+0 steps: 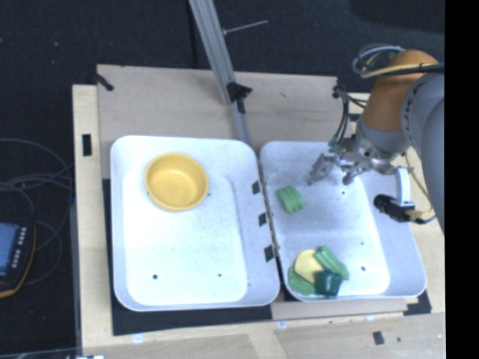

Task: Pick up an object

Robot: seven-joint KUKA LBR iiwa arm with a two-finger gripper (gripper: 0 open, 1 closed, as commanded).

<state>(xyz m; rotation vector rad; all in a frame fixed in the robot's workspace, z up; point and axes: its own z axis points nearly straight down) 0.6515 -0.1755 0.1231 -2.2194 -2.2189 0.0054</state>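
The gripper [331, 172], fingers spread apart and holding nothing, hovers over the right bin [374, 223] just beyond the green block [290, 199], so the approach seems underway, and the next move calls for descending squarely over that block.

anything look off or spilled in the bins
Nothing stands out. The yellow bowl sits upright in the left bin. In the right bin, a green piece lies alone, and a small heap of green and yellow items is bunched in the near corner. The gripper is above the right bin's far end.
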